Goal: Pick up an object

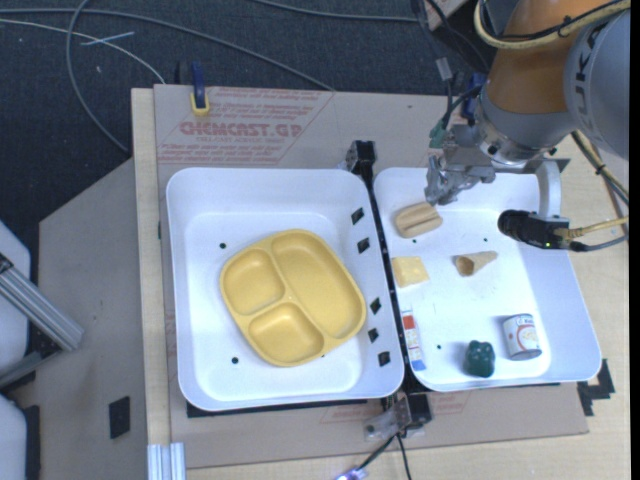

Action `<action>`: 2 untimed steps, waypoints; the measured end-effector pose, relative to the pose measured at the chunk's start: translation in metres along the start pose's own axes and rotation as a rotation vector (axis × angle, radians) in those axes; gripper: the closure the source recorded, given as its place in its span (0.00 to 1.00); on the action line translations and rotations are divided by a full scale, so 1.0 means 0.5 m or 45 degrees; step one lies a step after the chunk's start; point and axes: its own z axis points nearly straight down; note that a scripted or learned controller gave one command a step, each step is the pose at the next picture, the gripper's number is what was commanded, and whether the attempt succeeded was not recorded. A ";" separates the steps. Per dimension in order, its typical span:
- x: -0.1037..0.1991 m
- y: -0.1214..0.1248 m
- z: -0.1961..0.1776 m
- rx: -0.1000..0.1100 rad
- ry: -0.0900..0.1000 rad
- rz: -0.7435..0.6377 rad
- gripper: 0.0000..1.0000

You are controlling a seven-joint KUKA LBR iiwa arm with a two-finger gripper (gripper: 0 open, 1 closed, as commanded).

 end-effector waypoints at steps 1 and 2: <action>0.113 -0.015 0.027 0.002 -0.001 0.001 1.00; 0.212 -0.059 0.056 0.004 -0.001 0.001 1.00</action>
